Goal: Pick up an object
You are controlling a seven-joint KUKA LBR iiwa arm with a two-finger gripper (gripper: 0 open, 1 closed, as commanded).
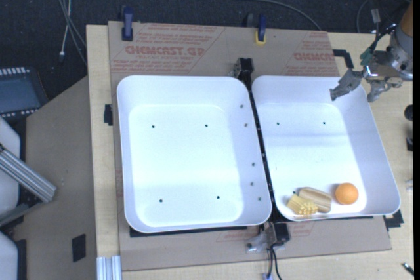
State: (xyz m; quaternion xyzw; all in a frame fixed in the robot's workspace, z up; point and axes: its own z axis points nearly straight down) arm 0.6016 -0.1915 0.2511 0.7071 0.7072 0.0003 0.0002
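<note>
In the right bin (308, 141), near its front edge, lie three small things: an orange ball (346, 193), a tan roll-shaped piece (315, 195) and a yellow corn-like piece (302, 206) touching the roll. My gripper (359, 88) hangs at the bin's far right corner, well away from those objects. Its two fingers are spread apart with nothing between them.
The left bin (187, 151) sits beside the right one on a cardboard-covered bench. Two clamps (261, 29) hold the board at the back edge. Cables run across the dark floor behind, and a metal profile (26, 177) lies at the left.
</note>
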